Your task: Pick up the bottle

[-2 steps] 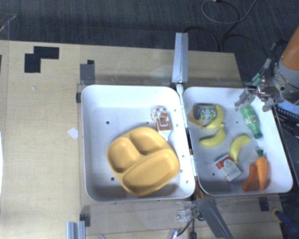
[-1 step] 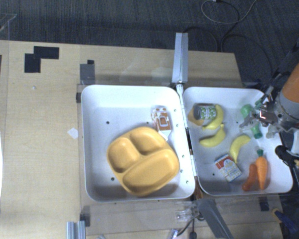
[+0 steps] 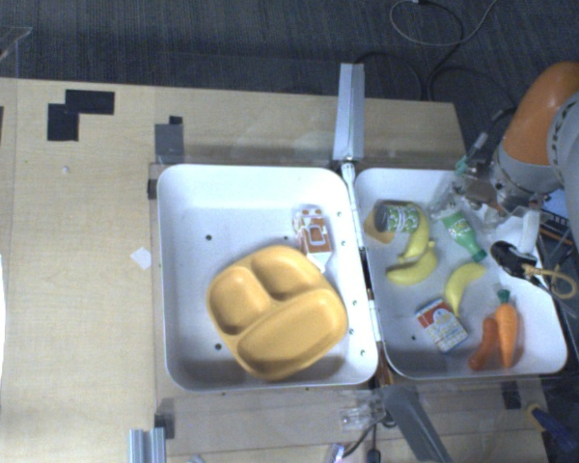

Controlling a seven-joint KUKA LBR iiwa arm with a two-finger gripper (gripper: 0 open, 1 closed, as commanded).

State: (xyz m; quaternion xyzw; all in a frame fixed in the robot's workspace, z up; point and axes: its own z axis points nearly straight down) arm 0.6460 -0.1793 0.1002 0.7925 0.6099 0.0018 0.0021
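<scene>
The bottle (image 3: 460, 230) is small and clear with a green label, and it lies on its side in the right bin (image 3: 550, 350), near the bin's back right. My gripper (image 3: 462, 194) is directly over the bottle's upper end, reaching in from the right below the orange band of the arm (image 3: 545, 114). Its tip overlaps the bottle's clear end, so I cannot make out any contact there. The bottle rests on the bin floor.
The right bin also holds a green-labelled can (image 3: 396, 219), two bananas (image 3: 417, 256) (image 3: 462, 283), a small carton (image 3: 442, 323) and carrots (image 3: 499, 334). In the left bin (image 3: 188, 258) sit a yellow divided plate (image 3: 276, 311) and a small carton (image 3: 314, 230).
</scene>
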